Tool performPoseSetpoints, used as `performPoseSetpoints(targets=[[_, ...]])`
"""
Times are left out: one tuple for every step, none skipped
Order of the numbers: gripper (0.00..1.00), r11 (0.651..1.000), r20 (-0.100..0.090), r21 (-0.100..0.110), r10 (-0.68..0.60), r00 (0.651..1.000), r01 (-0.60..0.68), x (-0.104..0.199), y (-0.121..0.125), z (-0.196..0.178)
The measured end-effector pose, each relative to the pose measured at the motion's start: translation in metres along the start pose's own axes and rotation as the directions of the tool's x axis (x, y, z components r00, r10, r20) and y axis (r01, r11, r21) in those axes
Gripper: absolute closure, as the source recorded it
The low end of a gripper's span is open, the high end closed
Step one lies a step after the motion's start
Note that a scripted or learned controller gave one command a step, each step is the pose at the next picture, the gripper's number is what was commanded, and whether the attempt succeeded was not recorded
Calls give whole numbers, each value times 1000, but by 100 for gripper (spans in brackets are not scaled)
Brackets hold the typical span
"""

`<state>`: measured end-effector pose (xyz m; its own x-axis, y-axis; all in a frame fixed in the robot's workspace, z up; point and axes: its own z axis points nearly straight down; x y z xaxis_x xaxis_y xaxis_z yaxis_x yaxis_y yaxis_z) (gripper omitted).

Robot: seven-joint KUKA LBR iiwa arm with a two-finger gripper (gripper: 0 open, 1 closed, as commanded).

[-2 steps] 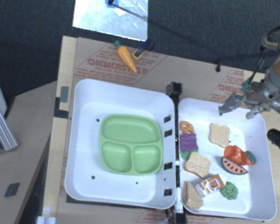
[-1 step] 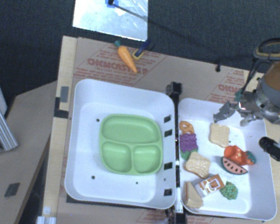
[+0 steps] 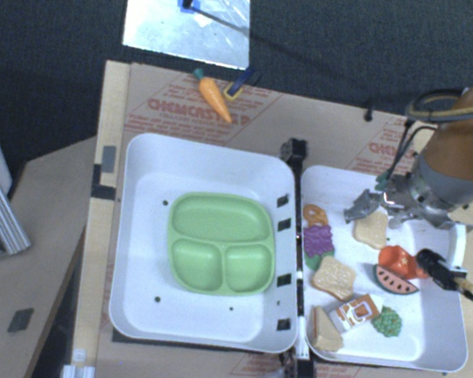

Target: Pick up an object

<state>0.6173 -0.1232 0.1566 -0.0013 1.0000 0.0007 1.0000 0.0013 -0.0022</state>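
Two white bins sit side by side on the table (image 3: 116, 113). The left bin (image 3: 140, 213) holds a green divided plate (image 3: 220, 243). The right bin (image 3: 447, 339) holds toy food: a pretzel (image 3: 314, 214), purple grapes (image 3: 318, 239), bread slices (image 3: 334, 278), a watermelon wedge (image 3: 395, 281), a red piece (image 3: 396, 259) and a green sprig (image 3: 387, 322). The claw (image 3: 381, 206) hangs spread over a tan slice (image 3: 371, 231) at that bin's far end, pinching nothing. A toy carrot (image 3: 214, 98) lies beyond the bins.
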Motion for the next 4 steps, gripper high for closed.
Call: performPoseSetpoints(targets=[[0,1000,0,-1,-3,1000,3,7,5,59],[0,1000,2,-6,-2,1000,2,6,7,70],[100,1000,5,-13,-3,1000,3,5,8,57],[100,1000,1,-6,1,1000,-1,-1,2,7]])
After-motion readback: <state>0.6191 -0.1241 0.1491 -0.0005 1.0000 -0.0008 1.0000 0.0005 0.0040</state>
